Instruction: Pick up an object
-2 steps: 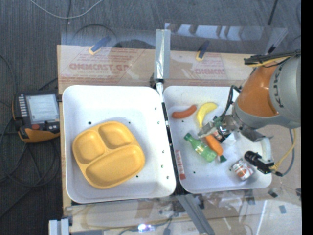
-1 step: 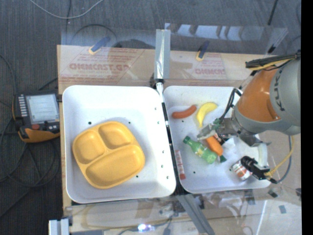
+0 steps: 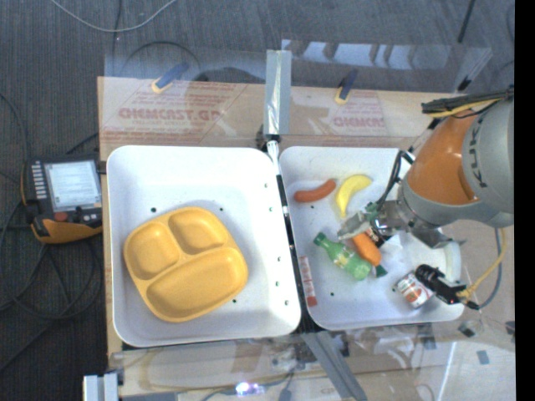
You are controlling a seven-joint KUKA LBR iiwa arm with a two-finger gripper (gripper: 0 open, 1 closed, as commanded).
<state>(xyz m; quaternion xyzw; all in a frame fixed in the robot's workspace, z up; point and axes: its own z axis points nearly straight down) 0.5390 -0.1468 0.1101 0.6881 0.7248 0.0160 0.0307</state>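
In the right bin (image 3: 334, 307), my gripper (image 3: 368, 224) hangs low in the middle, directly over the top end of an orange carrot (image 3: 368, 248). A green bottle (image 3: 343, 256) lies on its side just left of the carrot, touching it. Behind the gripper lie a yellow banana (image 3: 351, 192) and a red sausage (image 3: 314, 192). A small red and white can (image 3: 408, 291) rests near the bin's front right corner. The gripper's body hides its tips, and I cannot see whether it grips the carrot.
The left bin (image 3: 150, 174) holds a yellow divided plate (image 3: 185, 261). A narrow wall (image 3: 288, 232) separates the two bins. The grey and orange arm (image 3: 456, 174) covers the right bin's right side.
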